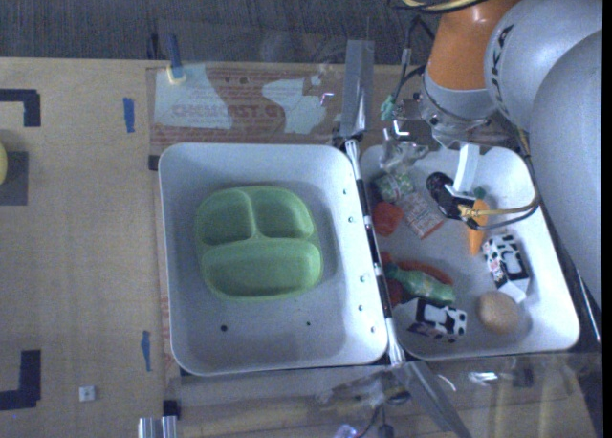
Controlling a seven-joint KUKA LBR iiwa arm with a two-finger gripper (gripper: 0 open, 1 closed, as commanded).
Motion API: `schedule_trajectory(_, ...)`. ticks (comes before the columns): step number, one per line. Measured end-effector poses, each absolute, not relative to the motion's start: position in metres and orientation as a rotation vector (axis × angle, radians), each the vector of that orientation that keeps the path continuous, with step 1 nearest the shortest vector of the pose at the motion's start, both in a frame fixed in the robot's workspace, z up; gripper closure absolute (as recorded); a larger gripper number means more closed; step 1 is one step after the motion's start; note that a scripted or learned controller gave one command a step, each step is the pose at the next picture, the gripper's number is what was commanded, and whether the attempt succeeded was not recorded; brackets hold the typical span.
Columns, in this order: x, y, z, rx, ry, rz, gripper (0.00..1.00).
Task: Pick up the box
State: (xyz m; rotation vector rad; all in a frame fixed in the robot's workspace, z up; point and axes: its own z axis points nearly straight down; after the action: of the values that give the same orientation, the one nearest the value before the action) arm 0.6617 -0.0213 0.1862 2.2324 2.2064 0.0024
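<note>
Crowding the right bin [559, 317] are a good many small things. A red piece [386, 219] lies against the bin's left wall. Below it along that wall sits a green-and-red item [418, 280], and a cow-patterned toy [440, 318] lies near the front edge. A tan ball [497, 312] rests just beside that toy, towards the right. Above the ball is a second cow-patterned piece [505, 260], and an orange carrot [475, 232] lies near the bin's middle.

The box [419, 208], pale with a speckled pink and green face, lies tilted in the back left part of this bin. The red piece is just beside its lower left corner and the carrot is near on its right.

The gripper [397, 152] hangs over the back left corner of the right bin, just behind the box, and the arm [535, 44] comes in from the right. Whether the gripper is wide or narrow cannot be told, and nothing can be seen held in it.

The left bin [258, 336] holds one green divided plate [258, 240], lying flat near its middle. A printed sheet [229, 101] lies on the bench [76, 264] behind this bin, and a strip of blue tape [129, 113] is stuck to the bench at its left.
</note>
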Motion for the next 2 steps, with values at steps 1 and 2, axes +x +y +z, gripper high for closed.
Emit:
schedule_trajectory(1,0.665,0.023,0.158,2.101,2.297,0.024,1.00)
schedule_trajectory(2,0.667,0.036,0.222,1.880,2.512,0.003,1.00)
